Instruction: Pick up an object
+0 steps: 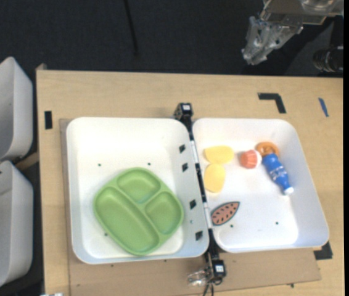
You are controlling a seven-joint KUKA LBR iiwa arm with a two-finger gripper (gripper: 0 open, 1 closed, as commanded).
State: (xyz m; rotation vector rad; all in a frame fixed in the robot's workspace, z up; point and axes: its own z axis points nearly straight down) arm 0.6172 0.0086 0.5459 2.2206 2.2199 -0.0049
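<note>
Bench – right bin [310, 224] | blue bottle [277, 172] – long axis diagonal, cap lower-right | fingers [258, 53]: state unclear

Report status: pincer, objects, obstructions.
Pincer high above bench, holding nothing visible. Small objects in right bin, blue bottle among them. Nothing over them.

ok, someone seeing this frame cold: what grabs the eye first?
Probably the green divided plate, large and alone in the left bin. Next, the cluster of small bright things in the right bin: two yellow pieces by the divider, a blue bottle, and a watermelon slice nearer the front. The claw hangs high at the top right, beyond the bench.
</note>
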